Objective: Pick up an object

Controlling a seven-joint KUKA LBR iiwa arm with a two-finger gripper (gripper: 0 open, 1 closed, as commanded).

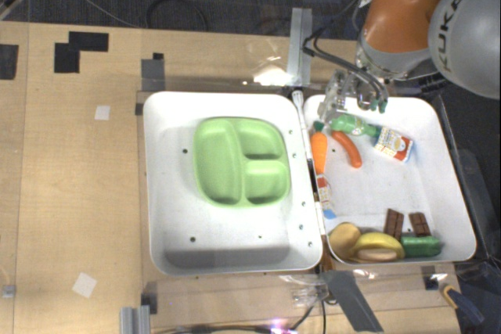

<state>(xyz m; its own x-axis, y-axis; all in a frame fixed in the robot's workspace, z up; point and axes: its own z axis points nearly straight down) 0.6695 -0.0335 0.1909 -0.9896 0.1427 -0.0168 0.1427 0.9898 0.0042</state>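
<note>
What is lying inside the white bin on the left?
The left bin holds one light green divided tray, with three compartments that look bare. Whatever lies beneath the tray is covered, so I cannot tell.

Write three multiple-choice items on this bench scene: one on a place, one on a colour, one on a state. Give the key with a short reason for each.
1. Where does the green divided tray lie?
A. in the left bin
B. in the right bin
C. on the bare bench

2. What colour is the carrot by the right bin's left wall?
A. purple
B. orange
C. white

3. How does the tool stand?
A. over the left bin
B. over the right bin's far end, near the green item
C. outside both bins

Key: 1 A, the tray sits in the left bin. 2 B, the carrot is orange. 3 B, the tool hangs at the right bin's far edge.
</note>
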